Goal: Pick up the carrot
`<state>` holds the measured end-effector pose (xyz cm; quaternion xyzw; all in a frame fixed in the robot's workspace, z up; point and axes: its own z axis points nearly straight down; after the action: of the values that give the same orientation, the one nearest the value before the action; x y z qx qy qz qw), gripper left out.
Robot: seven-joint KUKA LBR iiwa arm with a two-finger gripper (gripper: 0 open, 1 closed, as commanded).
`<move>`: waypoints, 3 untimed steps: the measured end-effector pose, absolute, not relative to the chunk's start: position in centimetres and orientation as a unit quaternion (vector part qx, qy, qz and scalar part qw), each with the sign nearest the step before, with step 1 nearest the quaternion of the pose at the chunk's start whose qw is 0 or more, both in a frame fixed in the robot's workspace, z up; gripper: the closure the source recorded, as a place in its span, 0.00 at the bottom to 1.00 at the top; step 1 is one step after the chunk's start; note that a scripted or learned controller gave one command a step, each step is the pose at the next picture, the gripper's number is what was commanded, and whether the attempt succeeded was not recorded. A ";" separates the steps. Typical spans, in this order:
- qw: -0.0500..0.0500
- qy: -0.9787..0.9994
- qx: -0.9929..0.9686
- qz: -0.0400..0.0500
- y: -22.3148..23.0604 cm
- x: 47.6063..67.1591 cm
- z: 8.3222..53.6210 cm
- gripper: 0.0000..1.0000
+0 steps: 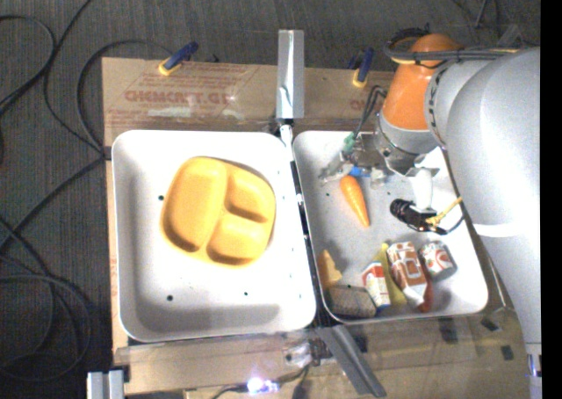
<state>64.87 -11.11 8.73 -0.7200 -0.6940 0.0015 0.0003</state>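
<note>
The carrot lies in the upper part of the right bin, well apart from the packets along that bin's near edge — its long axis runs from a thick end up near the gripper down to a tip pointing toward the near right. The gripper sits just above the thick end, seemingly touching it; whether it is spread or pinching cannot be told.
</note>
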 end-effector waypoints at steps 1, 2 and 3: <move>0.000 -0.609 -0.793 0.002 -8.5 61.7 18.3 0.00; -0.001 -0.623 -0.782 0.003 -7.6 65.2 18.3 0.00; -0.003 -0.602 -0.799 -0.002 -11.1 61.4 8.8 0.00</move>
<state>61.38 -11.06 8.82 -0.7987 -0.6018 -0.0016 -0.0028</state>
